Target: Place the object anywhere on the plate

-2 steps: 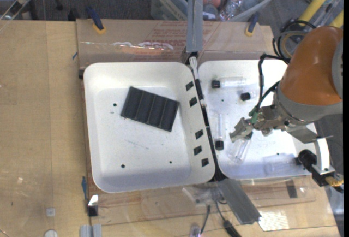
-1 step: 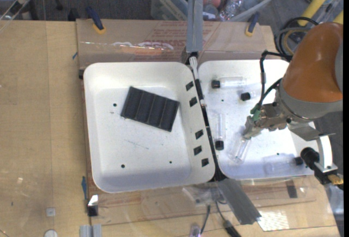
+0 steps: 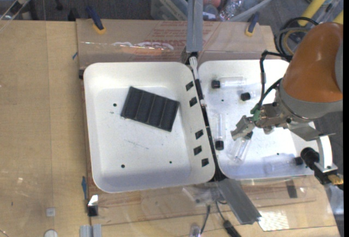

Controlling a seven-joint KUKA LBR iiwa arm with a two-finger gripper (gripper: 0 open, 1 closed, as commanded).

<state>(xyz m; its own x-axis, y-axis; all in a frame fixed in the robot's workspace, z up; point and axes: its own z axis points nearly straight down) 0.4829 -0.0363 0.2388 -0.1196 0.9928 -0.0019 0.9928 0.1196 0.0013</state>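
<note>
Your tool point(image 3: 244, 129) hangs low in the right bin point(image 3: 272, 173) over clear vials point(image 3: 240, 148), its grip state impossible to tell, while the dark ribbed plate point(image 3: 150, 108) far to its left in the other bin carries nothing, so the placing remains undone.

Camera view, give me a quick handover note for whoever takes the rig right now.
Gripper: low over the right bin, among clear vials; no vial is visibly between its fingers, and open or shut cannot be told.
Vials: one near the bin's top, one by the divider, one just below the gripper, one at lower right.
Plate: dark, ridged, in the left bin, nothing on it.
Done: nothing placed.
Left: grasp a vial, carry it left, set it on the plate.
</note>
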